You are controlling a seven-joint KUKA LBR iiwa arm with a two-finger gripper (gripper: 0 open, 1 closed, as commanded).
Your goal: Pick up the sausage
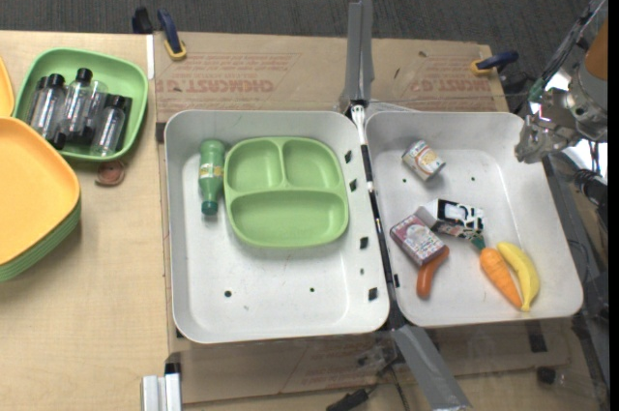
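The sausage (427, 276) is a small reddish-brown piece lying in the right bin (542, 303), near its front left, partly tucked under a pink carton (417, 238). My gripper (531, 146) hangs at the right bin's far right rim, well away from the sausage, up and to the right of it. Nothing shows between its fingers.
The right bin also holds a small can (424, 160), a black-and-white toy (458, 219), a carrot (500, 277) and a banana (523, 273). In the left bin (271, 312) lie a green divided plate (286, 190) and a green bottle (211, 175). Yellow plates and a green tray of bottles (81, 102) sit at left.
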